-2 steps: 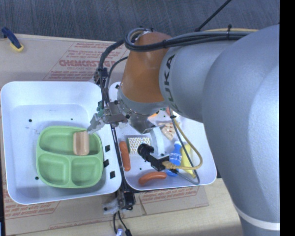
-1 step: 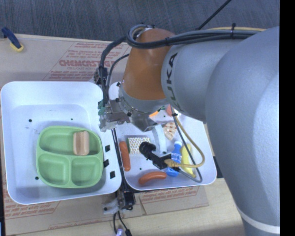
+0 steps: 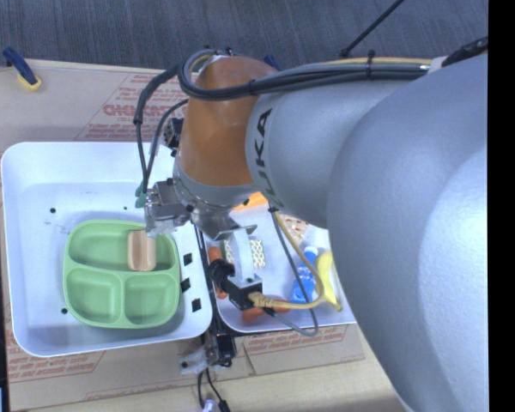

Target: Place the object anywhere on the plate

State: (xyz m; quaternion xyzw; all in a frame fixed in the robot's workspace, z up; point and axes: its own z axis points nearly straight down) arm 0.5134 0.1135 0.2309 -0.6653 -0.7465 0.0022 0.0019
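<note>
A light green plate [image 3: 94,286] with three compartments lies in the left white bin [image 3: 26,187]. A small tan, block-shaped object [image 3: 141,251] rests in the plate's upper compartment, near its right rim. My gripper [image 3: 159,217] hangs just above and right of that object, at the plate's top right corner. The orange band and grey arm [image 3: 232,136] cover the space behind it.
The right bin [image 3: 326,320] holds several items: a patterned packet [image 3: 245,254], a blue and white object [image 3: 303,277], a yellow banana-like piece [image 3: 328,273] and something orange [image 3: 256,201]. Cables loop over the arm. The arm's large grey body covers the right side.
</note>
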